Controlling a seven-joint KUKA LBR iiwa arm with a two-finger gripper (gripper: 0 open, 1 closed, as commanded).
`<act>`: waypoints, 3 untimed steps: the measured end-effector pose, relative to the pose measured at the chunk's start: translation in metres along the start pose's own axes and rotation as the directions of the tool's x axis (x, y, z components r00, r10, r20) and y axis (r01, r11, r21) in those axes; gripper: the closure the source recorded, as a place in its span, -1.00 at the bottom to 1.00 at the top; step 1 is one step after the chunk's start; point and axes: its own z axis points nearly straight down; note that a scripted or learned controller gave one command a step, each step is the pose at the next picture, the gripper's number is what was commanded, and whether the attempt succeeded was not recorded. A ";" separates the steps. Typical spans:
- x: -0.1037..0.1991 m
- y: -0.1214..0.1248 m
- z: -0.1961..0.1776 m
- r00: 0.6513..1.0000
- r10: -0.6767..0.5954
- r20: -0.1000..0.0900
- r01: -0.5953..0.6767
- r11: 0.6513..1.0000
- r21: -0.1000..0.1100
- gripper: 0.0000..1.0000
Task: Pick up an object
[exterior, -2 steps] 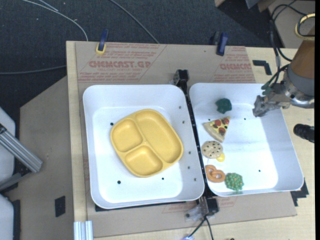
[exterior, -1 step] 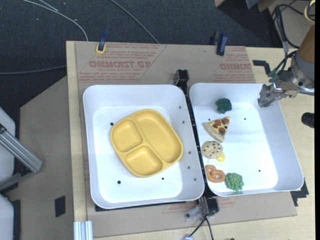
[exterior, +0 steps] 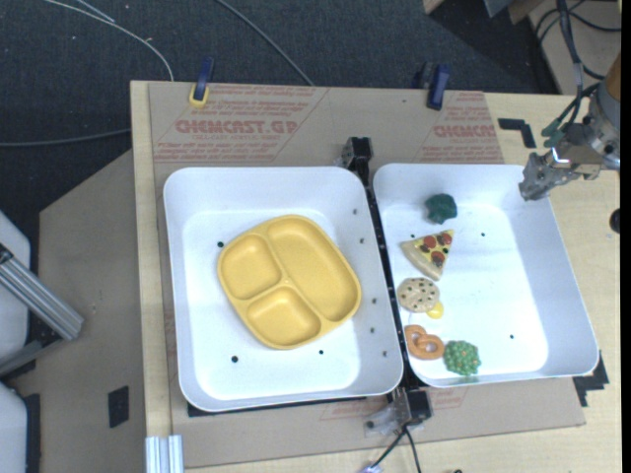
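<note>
The right bin [exterior: 513,284] holds several toy foods along its left side: a dark green lump [exterior: 441,206], a pizza slice [exterior: 430,251], a round cookie [exterior: 418,293], a small yellow piece [exterior: 435,310], an orange pretzel [exterior: 424,342] and a green broccoli [exterior: 461,357]. My gripper [exterior: 537,180] hangs over the far right corner of that bin, well apart from all of them. The nearest item is the dark green lump, to the gripper's left. Nothing shows in the gripper's grasp.
A yellow divided plate [exterior: 287,280] lies in the left bin [exterior: 192,264]. The bins sit on a cardboard sheet [exterior: 246,126] held by a yellow-blue clamp [exterior: 201,84] and a blue clamp [exterior: 435,84]. Bare white floor fills the right bin's middle and right.
</note>
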 end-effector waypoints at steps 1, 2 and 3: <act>0.045 0.010 0.000 1.000 -0.002 -0.001 0.002 1.000 0.002 1.00; 0.099 0.015 -0.001 1.000 -0.002 -0.002 0.002 1.000 0.005 1.00; 0.140 0.022 0.015 1.000 -0.002 -0.003 0.002 1.000 0.008 1.00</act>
